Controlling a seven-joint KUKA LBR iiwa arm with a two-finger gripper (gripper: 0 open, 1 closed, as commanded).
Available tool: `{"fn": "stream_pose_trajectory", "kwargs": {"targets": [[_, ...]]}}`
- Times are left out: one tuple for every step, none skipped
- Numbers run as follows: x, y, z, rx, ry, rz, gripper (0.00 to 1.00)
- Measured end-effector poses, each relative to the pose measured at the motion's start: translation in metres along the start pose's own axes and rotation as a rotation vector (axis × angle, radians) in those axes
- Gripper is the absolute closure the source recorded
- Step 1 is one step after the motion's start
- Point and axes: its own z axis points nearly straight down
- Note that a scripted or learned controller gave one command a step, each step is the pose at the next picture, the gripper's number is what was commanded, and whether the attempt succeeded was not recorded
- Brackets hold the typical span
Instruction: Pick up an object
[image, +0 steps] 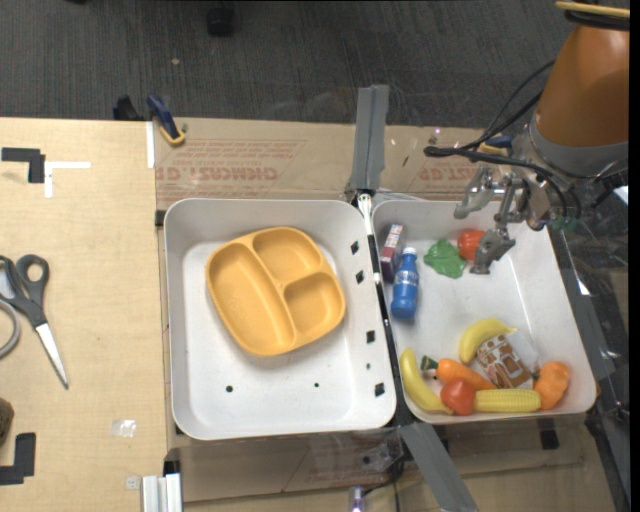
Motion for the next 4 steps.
{"fn": "stream_pose_trajectory", "kwargs": {"targets": [[-0.04, -0.012, 0.106, 0.0, 0.001, 0.064, 0.0], [-0.041, -0.069, 0.161, 0.0, -0.002, 0.17, 0.0], [-0.043, -0.068, 0.149, 0.003, -0.009, 0.166, 1.0], [-0.017, 0.011, 0.061, -0.001, -0.002, 0.078, 1.0]]}}
